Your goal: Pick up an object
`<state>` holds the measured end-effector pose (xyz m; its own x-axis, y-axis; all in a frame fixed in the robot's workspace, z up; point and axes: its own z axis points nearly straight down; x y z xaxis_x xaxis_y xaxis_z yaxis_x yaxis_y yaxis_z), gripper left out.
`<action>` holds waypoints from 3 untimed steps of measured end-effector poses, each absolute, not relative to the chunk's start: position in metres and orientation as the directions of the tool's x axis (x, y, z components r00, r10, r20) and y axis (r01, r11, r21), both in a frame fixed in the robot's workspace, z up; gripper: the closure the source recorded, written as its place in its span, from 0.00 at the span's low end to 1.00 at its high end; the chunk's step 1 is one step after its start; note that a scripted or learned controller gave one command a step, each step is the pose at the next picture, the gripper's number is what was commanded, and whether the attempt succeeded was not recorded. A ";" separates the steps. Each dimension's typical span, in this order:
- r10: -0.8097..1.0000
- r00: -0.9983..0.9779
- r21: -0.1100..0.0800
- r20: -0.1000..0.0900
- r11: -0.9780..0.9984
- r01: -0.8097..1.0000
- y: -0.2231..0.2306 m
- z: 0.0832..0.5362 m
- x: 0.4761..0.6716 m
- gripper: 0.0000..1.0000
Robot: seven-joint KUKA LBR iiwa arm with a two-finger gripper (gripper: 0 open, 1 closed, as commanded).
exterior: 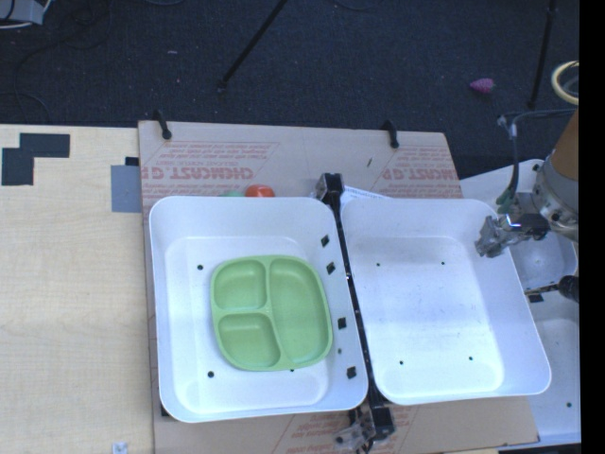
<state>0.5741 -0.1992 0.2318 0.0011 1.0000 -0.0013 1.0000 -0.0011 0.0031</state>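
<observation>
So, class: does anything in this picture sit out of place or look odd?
Yes. A small orange thing and a green one lie outside the left bin, behind its far rim on the cardboard. The green plate lies flat inside that bin.

The green divided plate is looking like smooth matte plastic. Both white bins are showing a slightly glossy plastic finish, sitting on plain brown cardboard. The bench at left is looking like pale, smooth wood.
</observation>
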 end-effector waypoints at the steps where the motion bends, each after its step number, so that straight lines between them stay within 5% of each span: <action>1: 1.000 -0.002 0.004 -0.002 0.002 1.000 -0.200 0.285 0.575 1.00; 3: 1.000 -0.005 -0.003 0.003 0.005 1.000 -0.089 0.271 0.580 1.00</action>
<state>0.5795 -0.0891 0.2706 -0.0049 1.0000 0.0028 1.0000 0.0049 -0.0026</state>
